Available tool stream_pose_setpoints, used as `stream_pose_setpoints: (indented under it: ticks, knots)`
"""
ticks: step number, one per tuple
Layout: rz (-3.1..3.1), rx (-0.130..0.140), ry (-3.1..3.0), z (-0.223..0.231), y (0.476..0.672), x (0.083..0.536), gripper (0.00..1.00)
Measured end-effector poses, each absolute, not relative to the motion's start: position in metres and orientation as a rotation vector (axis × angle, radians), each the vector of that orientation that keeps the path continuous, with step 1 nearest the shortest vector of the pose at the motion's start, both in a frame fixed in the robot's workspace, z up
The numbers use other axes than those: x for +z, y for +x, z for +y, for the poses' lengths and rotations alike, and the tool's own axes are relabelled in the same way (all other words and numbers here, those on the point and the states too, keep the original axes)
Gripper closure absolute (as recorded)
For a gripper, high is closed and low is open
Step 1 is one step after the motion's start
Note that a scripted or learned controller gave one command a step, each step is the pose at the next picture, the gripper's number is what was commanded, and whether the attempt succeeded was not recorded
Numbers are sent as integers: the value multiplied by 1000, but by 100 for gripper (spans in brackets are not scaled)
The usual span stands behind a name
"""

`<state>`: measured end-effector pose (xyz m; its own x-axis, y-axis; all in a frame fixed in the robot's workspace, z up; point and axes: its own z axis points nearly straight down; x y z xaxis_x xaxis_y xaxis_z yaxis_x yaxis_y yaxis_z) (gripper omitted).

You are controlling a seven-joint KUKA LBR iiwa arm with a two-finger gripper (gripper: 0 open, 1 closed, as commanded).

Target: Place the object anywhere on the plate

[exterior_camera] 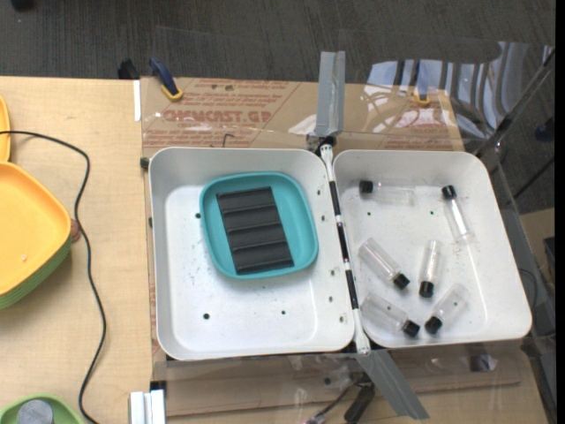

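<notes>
Two white bins, one teal plate, six clear vials.

The left bin (177,325) holds a single teal plate (305,228) lying flat, and on the plate is one dark block (254,230) with four ridges. The right bin (494,237) holds six clear vials (381,261), each with a black cap. All six lie on their sides, apart from the plate and across the divider from it. Two lie near the far wall, two in the middle and two near the front edge. Their clear bodies are hard to make out against the white floor, so the caps mark them best. Which vial is the task's object cannot be told. On the bench to the left, one yellow dish (31,228) is cut off by the frame edge, with a green rim showing under it. One black cable (89,263) runs beside it.
</notes>
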<state>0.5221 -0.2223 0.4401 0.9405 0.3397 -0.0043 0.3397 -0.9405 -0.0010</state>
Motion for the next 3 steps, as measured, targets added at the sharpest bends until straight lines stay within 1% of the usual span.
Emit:
stream_pose_setpoints:
  ticks: [1, 3]
  knots:
    - [-365, 5, -3120, -223, 523, 441, 0]
    - [-323, 7, -3126, -222, 548, 440, 0]
